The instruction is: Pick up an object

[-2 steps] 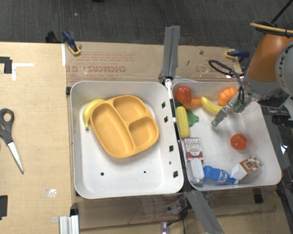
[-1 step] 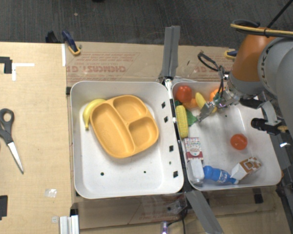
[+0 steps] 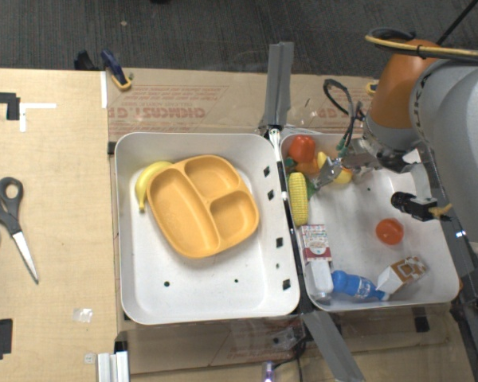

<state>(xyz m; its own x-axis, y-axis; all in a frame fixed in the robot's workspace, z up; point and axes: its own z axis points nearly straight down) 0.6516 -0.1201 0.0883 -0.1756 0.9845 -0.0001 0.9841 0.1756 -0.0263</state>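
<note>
Grey gripper point(image 3: 328, 175) reaches among toys in the right bin's point(image 3: 430, 293) upper corner; jaw state unclear; next, close and lift.

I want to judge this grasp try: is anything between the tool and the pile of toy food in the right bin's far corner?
Nothing visible does. The tool is low at the pile itself, beside the corn cob, near the red tomato and a yellow piece in the right bin.

Claw point(image 3: 325, 177) low, arm from right
</note>
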